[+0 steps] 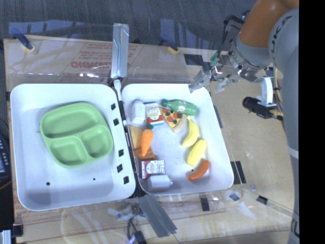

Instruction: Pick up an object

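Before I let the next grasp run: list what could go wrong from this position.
1. The gripper hangs over the right bin's top right rim, so a straight descent may hit the wall rather than a toy.
2. The toys are crowded: the green bottle touches the pizza slice, and the banana lies against its neighbour, so the fingers may catch two or none.
3. The carrot lies near the divider, leaving little room.

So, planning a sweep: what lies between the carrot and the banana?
In the camera view, the pizza slice sits just above the line from carrot to banana; otherwise bare bin floor.
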You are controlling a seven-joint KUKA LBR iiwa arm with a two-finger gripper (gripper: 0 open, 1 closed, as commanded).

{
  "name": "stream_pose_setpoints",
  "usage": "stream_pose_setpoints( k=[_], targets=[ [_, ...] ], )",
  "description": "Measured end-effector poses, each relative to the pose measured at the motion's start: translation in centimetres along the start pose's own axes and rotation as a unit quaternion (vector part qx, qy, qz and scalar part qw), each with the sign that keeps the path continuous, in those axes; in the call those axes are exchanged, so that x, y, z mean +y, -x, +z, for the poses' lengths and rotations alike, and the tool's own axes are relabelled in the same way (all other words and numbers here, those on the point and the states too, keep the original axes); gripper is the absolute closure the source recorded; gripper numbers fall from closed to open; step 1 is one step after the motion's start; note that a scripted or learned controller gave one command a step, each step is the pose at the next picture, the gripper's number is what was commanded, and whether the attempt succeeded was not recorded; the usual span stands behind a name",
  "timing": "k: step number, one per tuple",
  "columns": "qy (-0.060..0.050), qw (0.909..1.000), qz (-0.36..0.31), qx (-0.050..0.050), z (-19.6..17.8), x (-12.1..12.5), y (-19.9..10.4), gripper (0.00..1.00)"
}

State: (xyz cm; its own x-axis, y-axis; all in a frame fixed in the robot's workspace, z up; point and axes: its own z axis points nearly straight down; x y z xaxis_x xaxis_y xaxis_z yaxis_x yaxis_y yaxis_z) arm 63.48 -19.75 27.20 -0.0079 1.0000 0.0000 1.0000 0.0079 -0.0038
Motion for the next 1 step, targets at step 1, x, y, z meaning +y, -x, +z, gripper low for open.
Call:
stream_pose_setpoints(
  k=[1],
  targets=[
    [0.011,0.9917,-0.128,-0.002,15.78,0.69,0.93,0.0]
  ],
)
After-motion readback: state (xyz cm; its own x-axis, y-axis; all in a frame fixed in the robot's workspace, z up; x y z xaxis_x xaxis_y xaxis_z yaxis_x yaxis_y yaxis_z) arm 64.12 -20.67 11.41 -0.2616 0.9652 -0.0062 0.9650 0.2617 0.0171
